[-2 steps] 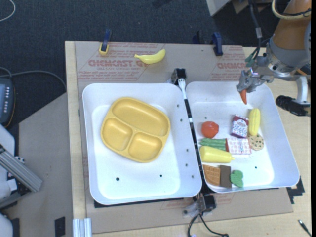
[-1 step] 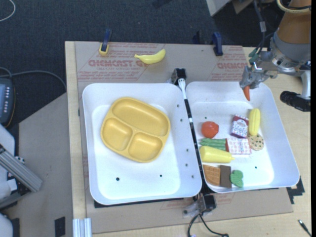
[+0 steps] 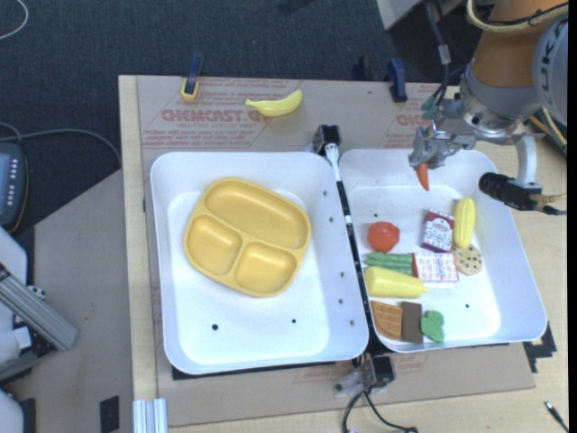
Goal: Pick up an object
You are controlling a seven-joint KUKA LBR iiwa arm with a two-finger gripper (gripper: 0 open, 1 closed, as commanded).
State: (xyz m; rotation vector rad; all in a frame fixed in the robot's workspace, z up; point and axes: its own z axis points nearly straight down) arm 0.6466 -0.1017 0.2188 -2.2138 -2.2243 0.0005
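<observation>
One small orange carrot-like pc [image 3: 423, 177] is seen clamped in the jaws of the gripper [image 3: 424, 164], lifted above the right bin's [image 3: 514, 282] far edge. Pick judged approx. done; only lift-clear is left. Other toy foods lie nearer in that bin.

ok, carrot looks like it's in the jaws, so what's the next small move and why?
Probably a short straight lift. The gripper has the small orange carrot hanging from it, above the right bin near its far edge. Lifting straight up should confirm the hold before any sideways travel.
</observation>
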